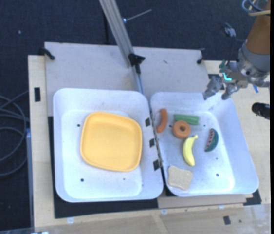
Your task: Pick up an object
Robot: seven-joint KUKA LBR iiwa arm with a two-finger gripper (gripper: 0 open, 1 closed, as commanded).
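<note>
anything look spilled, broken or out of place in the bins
Nothing stands out. The square yellow plate lies flat in the left white bin, slightly rotated. The toy foods, including the yellow banana and slice of bread, lie loose but intact in the right white bin.

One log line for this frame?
arm: above right bin far corner | tool: open, holding nothing | right bin: toy food | left bin: yellow plate
</note>
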